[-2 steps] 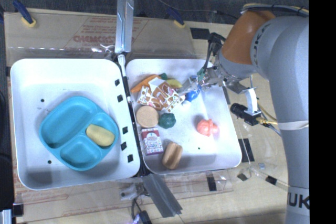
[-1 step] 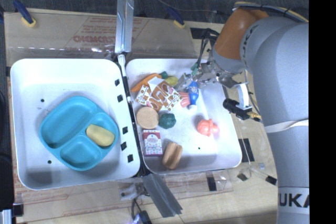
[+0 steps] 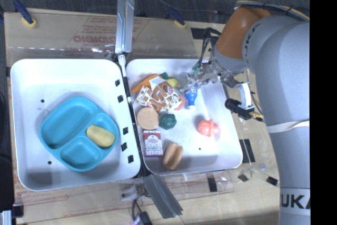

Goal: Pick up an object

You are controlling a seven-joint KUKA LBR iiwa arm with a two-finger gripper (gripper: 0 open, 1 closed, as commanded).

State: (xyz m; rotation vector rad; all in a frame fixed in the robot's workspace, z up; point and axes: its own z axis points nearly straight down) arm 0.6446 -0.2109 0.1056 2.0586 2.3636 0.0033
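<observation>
The left bin (image 3: 21, 113) holds a blue plate (image 3: 63, 129) with a yellow lump (image 3: 100, 135) on it. The right bin (image 3: 226, 139) is full of toys — a cookie (image 3: 148, 117), a pink toy (image 3: 208, 127), a blue cup (image 3: 190, 96). The gripper (image 3: 196, 80) sits just above the cup.

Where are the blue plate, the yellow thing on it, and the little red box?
Blue plate (image 3: 63, 126), camera view, bare upper-left compartment.
Yellow thing (image 3: 100, 136), camera view, its middle.
Red box (image 3: 152, 144), camera view, its top face.
</observation>
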